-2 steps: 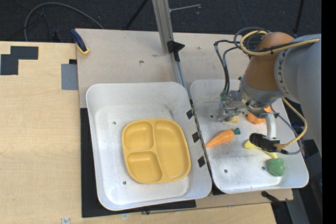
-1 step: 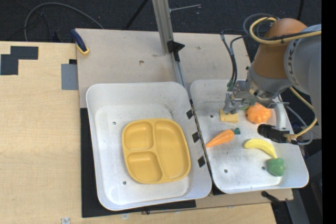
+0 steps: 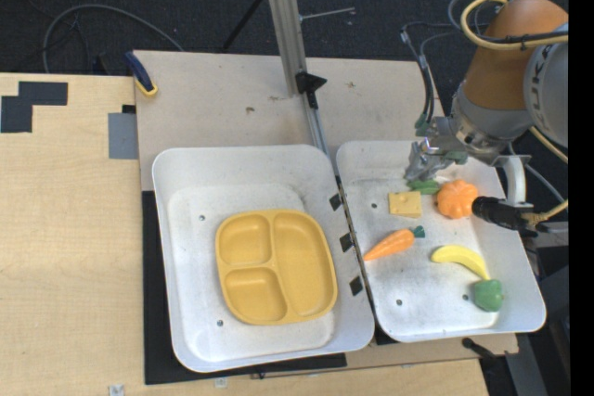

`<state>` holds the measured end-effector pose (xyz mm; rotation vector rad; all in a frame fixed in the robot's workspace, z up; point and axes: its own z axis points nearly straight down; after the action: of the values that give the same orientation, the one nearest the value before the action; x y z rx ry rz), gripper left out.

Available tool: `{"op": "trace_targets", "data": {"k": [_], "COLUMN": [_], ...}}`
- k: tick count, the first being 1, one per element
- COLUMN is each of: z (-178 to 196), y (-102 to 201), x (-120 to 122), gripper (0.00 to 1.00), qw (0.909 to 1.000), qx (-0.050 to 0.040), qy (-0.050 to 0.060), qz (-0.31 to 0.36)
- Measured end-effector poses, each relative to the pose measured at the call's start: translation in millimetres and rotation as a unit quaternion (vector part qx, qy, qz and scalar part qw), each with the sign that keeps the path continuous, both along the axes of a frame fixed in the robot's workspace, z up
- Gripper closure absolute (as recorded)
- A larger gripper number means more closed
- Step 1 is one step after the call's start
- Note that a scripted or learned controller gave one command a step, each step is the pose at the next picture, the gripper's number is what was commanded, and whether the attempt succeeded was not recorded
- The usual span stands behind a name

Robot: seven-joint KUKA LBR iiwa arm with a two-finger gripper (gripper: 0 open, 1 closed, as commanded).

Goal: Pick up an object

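While end effector [image 3: 422, 170] grip unreadable — glossy curved banana [image 3: 461, 260], tapered carrot [image 3: 390, 245], flat cheese square [image 3: 405, 204].

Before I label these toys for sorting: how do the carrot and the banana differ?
The carrot is orange with a green tip; the banana is yellow. The carrot is straight and tapered; the banana curves. The carrot lies nearer the divided plate's bin; the banana lies nearer the green toy. Both lie flat in the right bin.

Single fixed cam, mounted above the bench, looking down at a slant. Far enough back to frame both bins whole: left bin [image 3: 176, 199], right bin [image 3: 520, 315]. Dark floor runs across the top. Arm [image 3: 506, 60] enters at frame right. No second view to overlap.
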<state>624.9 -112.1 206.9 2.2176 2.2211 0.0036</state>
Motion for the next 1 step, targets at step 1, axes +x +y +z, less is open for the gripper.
{"op": "trace_targets", "data": {"k": [1], "z": [39.5], "y": [-1.1], "x": [0.4], "gripper": [1.00], "qw": [1.0000], "qx": [0.0001], "qy": [0.001], "qz": [0.000]}}
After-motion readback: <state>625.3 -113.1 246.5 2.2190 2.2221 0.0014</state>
